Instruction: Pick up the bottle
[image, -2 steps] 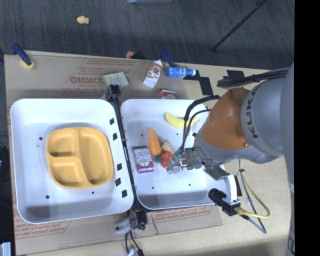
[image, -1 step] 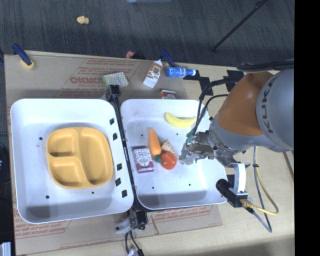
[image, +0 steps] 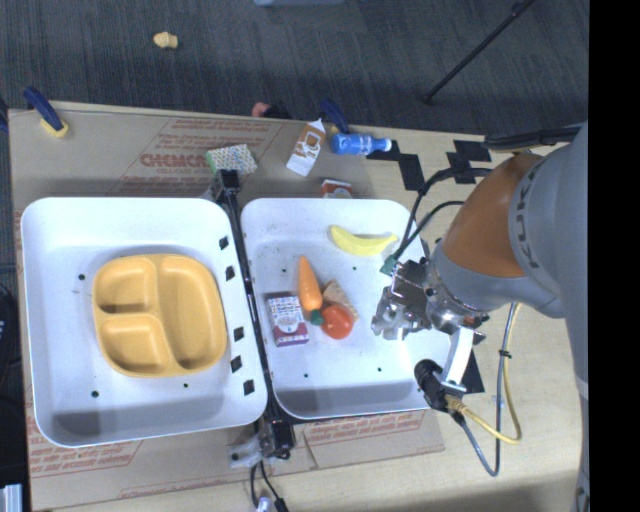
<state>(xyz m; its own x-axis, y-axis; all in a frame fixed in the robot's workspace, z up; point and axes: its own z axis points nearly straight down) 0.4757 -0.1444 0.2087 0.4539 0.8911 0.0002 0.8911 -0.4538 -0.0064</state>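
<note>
A small blue bottle (image: 356, 144) lies on its side on the bench, behind the back rim of the right bin (image: 300, 398) and outside it. My gripper (image: 393, 318) hangs low over the right part of that bin, near its right wall. It is well in front of the bottle and apart from it. Nothing shows held in it. The arm's grey body and orange band (image: 480, 235) cover the bin's right edge.
The right bin holds a banana (image: 360, 240), a carrot (image: 310, 284), a tomato (image: 338, 320) and a small red box (image: 286, 318), all left of the gripper. A yellow divided plate (image: 160, 312) lies in the left bin. A small carton (image: 306, 148) and a patterned sponge (image: 232, 158) lie near the bottle.
</note>
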